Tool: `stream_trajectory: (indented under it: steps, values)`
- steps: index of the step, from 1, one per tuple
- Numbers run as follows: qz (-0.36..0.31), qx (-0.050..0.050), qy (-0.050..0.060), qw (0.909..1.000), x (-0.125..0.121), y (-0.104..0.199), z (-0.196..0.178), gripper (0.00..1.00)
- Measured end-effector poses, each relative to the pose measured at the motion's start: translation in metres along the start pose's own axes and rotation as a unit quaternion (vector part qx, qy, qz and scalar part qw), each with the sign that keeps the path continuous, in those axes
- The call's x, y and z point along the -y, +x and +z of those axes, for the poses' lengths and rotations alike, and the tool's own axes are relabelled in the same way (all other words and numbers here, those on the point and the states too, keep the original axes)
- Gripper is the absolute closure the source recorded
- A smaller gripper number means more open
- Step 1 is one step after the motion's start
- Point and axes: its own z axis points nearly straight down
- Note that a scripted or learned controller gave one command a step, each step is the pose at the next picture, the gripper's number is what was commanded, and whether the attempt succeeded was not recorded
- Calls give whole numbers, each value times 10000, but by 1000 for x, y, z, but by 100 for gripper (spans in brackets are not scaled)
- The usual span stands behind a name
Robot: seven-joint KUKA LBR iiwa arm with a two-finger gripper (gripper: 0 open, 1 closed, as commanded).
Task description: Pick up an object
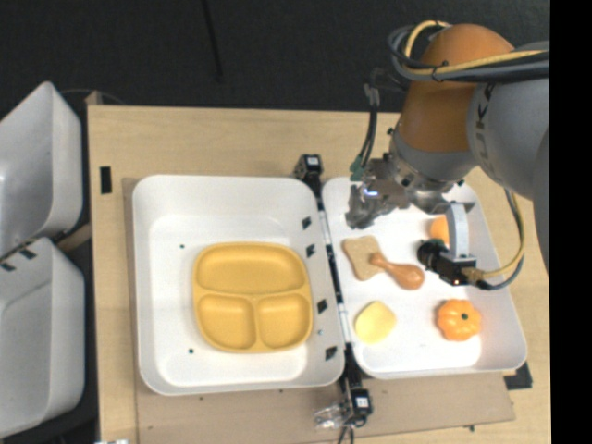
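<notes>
The wooden bench (231,141) spreads widest under me, and on it sit the two shallow white bins side by side. The left bin (157,248) holds a yellow divided tray (252,296), three compartments, lying flat near the bin's middle. The right bin (495,345) is where I am working.

My arm (462,81) comes in from the right of the view, its orange band bulging above the wrist, cables looping over the top and one trailing down past the bin's far side. My gripper (363,213) hangs low over the near-left corner of the right bin, close to the rim that divides the two bins. Whether my fingers are spread or pressed together I cannot tell; they are a dark, blurred cluster from this angle. Nothing shows between them.

Next in size, the tan wooden spatula (379,260) lies flat just below my gripper, its broad blade toward me and its handle pointing toward the right (the blade's upper edge is very near my fingertips, though I cannot say it touches). Toward the bin's front lies a pale yellow round piece (375,322), near the dividing rim. To its right sits a small orange pumpkin (459,320), well apart from my gripper. An orange piece (438,228) peeks out beside a black fitting on my cable.
</notes>
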Motion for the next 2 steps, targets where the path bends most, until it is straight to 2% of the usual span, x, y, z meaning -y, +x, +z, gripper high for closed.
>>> stream_trajectory:
  steps: [2]
  values:
    - [9,2,-6,10000,-47,89,-3,100]
